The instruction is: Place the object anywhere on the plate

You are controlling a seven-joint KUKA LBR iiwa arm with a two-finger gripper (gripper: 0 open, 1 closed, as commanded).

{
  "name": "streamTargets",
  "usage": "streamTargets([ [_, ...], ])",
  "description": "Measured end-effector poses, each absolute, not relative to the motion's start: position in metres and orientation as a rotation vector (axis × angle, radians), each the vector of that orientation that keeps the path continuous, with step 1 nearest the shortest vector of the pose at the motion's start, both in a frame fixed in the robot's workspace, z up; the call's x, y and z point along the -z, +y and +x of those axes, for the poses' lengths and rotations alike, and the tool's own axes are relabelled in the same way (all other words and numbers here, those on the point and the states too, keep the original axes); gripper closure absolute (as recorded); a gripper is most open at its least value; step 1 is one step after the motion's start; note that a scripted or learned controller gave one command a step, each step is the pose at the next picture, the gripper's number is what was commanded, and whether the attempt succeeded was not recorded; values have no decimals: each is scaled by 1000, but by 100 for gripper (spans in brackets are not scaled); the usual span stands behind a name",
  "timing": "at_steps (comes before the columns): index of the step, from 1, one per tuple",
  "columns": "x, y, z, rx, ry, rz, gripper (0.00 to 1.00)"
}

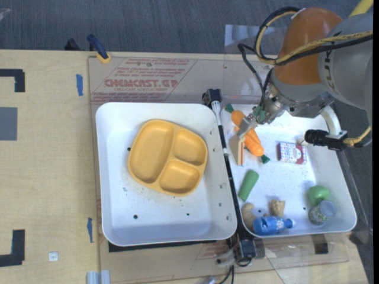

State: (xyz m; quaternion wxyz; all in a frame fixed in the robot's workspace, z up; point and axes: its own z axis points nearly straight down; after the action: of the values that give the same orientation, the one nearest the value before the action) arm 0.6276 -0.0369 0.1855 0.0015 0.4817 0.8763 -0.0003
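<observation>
Here the arm (320,52) hangs over the back of the right bin (346,212), its jaws (260,116) down near the carrot (253,142) by that bin's back-left corner; whether the jaws are wide or narrow I cannot tell, and nothing is visibly between them. The yellow plate (167,155), three compartments, sits in the middle of the left bin (118,218). Likely target is the carrot, though that is a guess. Risks: it lies just beside the bin's left wall and a tan stick-like piece (240,149), so a closing grip may hit the wall or drag the neighbour; a tapered carrot may slip out during the carry over the divider. Also in the right bin: green cylinder (248,184), red-white packet (291,152), green cup (318,194), grey can (321,212), blue bottle (272,223) along the front edge. The surface (47,176) is pale wood with black marks and blue tape; grey carpet (148,10) beyond its back edge.
</observation>
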Motion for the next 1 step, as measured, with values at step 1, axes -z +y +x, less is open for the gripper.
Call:
streamTargets([
  [1, -186, -37, 628, 1, 2750, 1512, 0],
])
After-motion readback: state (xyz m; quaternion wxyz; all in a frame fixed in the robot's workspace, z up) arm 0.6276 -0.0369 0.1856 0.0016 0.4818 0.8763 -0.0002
